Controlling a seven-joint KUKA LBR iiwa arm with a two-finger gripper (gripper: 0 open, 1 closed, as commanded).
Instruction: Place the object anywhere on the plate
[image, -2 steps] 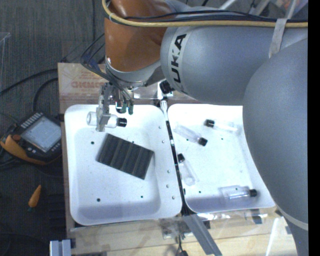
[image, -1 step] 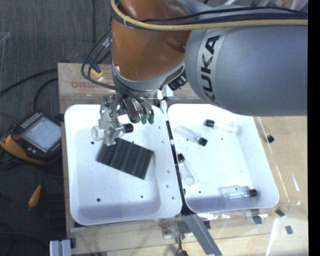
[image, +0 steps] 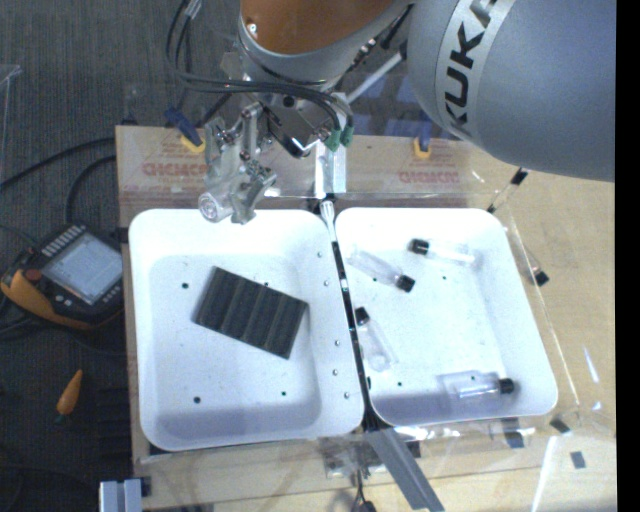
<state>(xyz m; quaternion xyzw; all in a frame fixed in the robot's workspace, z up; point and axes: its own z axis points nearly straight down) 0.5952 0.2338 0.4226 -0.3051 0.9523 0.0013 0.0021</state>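
Arm (image: 520, 70) overhead, gripper (image: 235, 195) at left bin's (image: 160, 420) far edge clamped on a clear vial (image: 212, 206); plate (image: 250, 312) lies mid-bin, so the slick vial may roll off.

Both bins (image: 160, 400) are plain white, the plate (image: 250, 312) is dark grey with ridged stripes, and the vials (image: 478, 383) are clear with black caps.
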